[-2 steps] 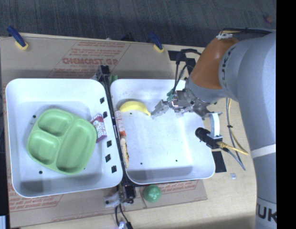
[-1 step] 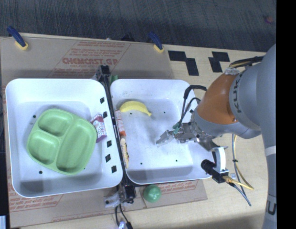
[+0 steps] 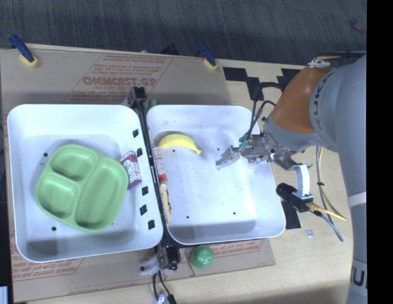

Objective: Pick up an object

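Camera view: gripper (image 3: 225, 159) hovers near banana (image 3: 179, 143).

Robot lab: clamped bench (image 3: 120, 68), bins (image 3: 203, 116)

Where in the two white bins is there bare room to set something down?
Right white bin: its floor lies bare below the yellow banana and the gripper, down to the near wall. Left white bin: crowded, as the green divided plate and small snack packet fill most of it, leaving bare strips along the top and bottom.
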Robot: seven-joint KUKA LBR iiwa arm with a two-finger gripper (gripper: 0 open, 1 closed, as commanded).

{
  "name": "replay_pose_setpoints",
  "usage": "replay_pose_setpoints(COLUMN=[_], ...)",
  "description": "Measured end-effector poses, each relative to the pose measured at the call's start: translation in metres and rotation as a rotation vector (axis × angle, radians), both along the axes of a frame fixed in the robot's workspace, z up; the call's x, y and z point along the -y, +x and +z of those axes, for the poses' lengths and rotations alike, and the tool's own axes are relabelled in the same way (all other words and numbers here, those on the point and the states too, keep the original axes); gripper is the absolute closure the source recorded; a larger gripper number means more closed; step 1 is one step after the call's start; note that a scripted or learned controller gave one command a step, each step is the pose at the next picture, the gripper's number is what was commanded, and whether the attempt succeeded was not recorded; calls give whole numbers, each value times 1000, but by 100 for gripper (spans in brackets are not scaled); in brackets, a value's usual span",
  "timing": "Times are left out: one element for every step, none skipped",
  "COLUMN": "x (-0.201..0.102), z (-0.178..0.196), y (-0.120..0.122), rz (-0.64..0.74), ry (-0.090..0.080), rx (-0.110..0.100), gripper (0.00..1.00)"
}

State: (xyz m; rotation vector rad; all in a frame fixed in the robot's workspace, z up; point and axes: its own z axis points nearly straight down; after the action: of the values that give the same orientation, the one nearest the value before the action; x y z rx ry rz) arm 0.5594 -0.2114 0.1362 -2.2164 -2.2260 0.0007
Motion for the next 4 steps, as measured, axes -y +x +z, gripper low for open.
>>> replay_pose_setpoints(x=[-1,0,-1,-3], z=[-45,-44,-44,-45], y=[-39,-83,13,-43], rz=[3,3,1,3], ry=[1,1,1,0], rx=[-3,-3,0,-3], gripper=[0,0,0,0])
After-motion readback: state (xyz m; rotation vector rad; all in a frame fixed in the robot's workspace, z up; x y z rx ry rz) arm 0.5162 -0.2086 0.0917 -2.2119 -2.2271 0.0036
